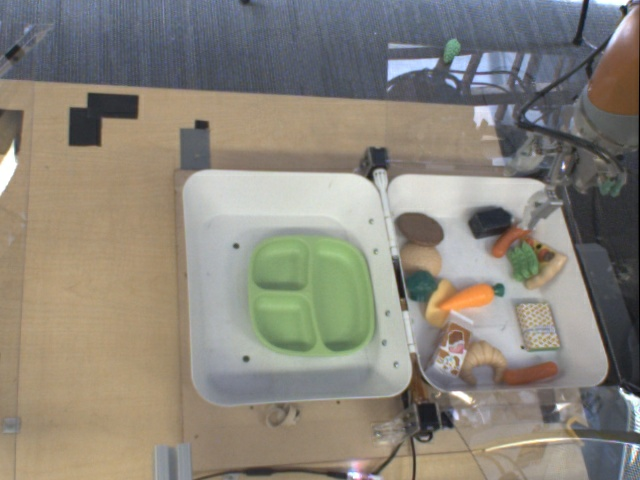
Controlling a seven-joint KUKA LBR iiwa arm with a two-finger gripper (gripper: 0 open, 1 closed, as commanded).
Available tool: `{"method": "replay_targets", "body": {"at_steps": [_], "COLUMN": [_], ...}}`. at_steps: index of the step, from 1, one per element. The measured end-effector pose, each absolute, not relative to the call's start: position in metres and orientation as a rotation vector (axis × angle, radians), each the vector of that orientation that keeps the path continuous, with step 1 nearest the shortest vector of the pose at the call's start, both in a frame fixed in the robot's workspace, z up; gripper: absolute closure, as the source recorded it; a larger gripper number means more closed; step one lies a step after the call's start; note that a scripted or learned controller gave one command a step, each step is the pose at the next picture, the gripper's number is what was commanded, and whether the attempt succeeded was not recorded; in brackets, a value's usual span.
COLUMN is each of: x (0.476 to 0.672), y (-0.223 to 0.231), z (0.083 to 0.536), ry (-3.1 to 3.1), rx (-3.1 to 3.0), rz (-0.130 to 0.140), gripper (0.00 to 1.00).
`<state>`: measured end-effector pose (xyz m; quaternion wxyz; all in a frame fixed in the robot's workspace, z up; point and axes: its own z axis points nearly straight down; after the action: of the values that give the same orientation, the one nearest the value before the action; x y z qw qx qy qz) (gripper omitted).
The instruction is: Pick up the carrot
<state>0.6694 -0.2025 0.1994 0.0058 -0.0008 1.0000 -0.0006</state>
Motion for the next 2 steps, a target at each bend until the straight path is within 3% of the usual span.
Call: {"method": "replay_targets", "body": {"at_steps": [1, 2], "x": [0.579, 0.608], "y": [-0.172, -0.120], "z": [0.135, 0.089], "ry": [3.136, 3.111], "rx": [-0.113, 0.323], "rz": [0.002, 0.003], "gripper": [0.00, 0.00]}}
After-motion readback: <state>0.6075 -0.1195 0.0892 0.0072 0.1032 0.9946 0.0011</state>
